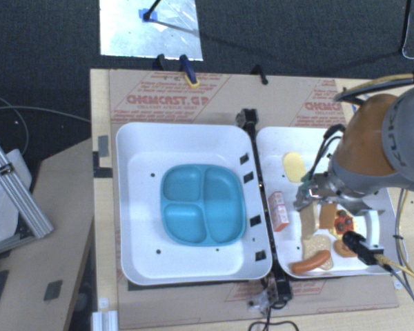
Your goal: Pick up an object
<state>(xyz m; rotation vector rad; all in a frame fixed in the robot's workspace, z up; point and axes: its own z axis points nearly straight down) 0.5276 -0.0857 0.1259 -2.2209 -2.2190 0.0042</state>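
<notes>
The gripper (308,202) is lowered into the right bin (279,143), lower right of frame, beside a red carton (279,209). Jaw state cannot be told. A descent and closure are judged needed next.

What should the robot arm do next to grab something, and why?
Probably lower the pincer straight down a little. It hangs over the right bin, above the tan block, with the small red box just beside it, so that block looks easiest to reach.
</notes>
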